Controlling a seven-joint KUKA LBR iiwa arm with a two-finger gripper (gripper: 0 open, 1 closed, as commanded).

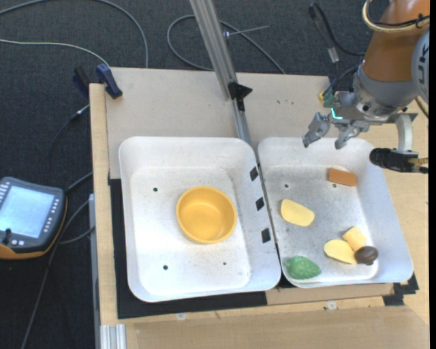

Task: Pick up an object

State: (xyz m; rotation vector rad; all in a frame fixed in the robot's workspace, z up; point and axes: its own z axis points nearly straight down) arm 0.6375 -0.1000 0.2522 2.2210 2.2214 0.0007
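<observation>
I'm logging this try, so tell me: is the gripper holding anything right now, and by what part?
Nothing is held. The gripper hangs open above the right bin's far edge, with nothing between its fingers.

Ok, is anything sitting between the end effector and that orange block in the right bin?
Nothing visible. The end effector hangs above the right bin's far edge, and the orange block lies just below it in the view, with bare bin floor between.

Grey arm with orange band [398, 17] seen entering from the right at the top, wrist angled down and leftward, gripper [330, 135] held aloft, two fingers [312, 133] spread apart, nothing gripped between them
</observation>
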